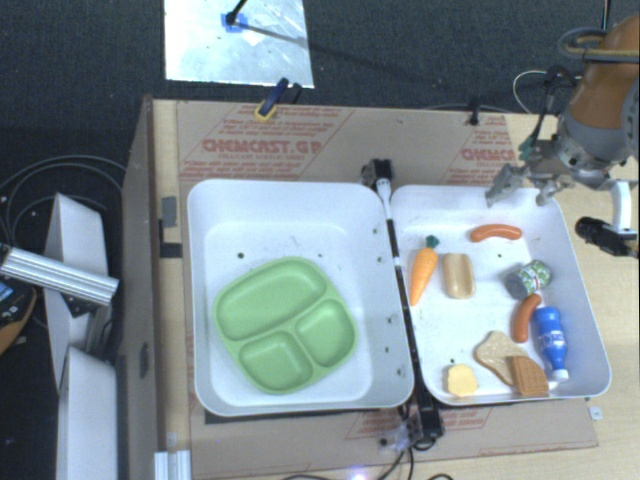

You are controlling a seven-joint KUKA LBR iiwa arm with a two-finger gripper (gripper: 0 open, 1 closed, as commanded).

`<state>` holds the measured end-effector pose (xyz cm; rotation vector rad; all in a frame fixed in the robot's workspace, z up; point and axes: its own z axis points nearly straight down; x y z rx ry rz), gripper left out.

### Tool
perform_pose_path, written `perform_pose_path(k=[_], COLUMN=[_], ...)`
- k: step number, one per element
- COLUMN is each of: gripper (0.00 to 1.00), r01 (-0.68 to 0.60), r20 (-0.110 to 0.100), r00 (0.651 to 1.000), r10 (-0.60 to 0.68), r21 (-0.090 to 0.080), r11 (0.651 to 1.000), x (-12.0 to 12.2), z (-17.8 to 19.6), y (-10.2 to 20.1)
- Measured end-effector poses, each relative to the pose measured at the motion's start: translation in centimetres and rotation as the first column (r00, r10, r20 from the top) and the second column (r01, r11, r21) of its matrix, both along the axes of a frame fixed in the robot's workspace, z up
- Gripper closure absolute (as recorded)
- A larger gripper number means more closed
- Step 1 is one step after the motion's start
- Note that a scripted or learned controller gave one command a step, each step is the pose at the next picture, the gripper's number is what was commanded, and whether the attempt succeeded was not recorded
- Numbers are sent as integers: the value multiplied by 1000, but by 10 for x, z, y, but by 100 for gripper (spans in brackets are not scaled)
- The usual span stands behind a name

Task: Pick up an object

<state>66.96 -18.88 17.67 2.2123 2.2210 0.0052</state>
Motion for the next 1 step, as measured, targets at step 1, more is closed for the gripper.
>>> perform_pose_path(k=[1], gripper=[0], r01=[3], r20=[-5], r00=[1000], r10=[-3], r21=[2], r11=[1000], x=[-51], z=[-92], y=[-16])
